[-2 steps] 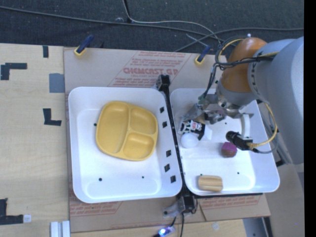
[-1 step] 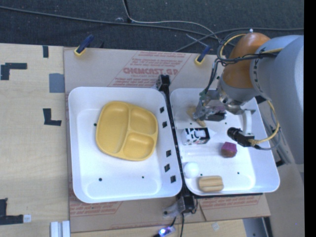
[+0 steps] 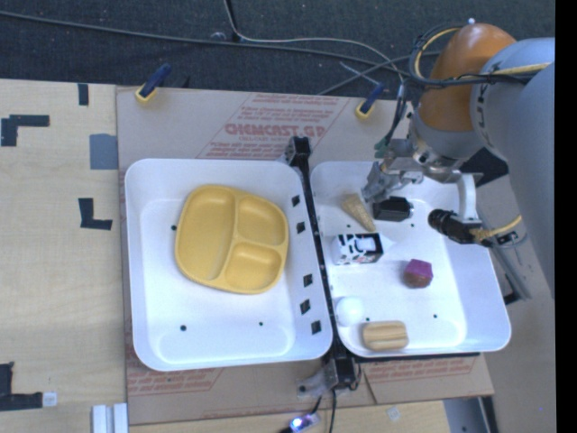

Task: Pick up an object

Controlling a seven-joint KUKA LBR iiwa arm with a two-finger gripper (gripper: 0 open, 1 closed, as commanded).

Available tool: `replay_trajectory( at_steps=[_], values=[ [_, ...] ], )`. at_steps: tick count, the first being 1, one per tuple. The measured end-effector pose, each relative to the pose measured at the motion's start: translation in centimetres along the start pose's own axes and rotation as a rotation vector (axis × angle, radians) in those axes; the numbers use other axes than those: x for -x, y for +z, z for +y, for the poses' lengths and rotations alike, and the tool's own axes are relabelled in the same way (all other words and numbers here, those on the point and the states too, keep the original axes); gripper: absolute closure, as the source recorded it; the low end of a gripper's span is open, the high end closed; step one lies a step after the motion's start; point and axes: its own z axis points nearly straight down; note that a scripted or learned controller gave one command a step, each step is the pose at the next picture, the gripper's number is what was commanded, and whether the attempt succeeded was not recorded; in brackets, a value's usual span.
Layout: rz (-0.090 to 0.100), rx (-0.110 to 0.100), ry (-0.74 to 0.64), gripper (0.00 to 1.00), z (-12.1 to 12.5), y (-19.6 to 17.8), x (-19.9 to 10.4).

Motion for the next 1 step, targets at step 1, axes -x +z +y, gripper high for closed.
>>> replay_trajectory(
  at_steps=[1],
  values=[
    [0.0,0.001,0.0,1.0,0.48,-4.61,0.64]
  ],
)
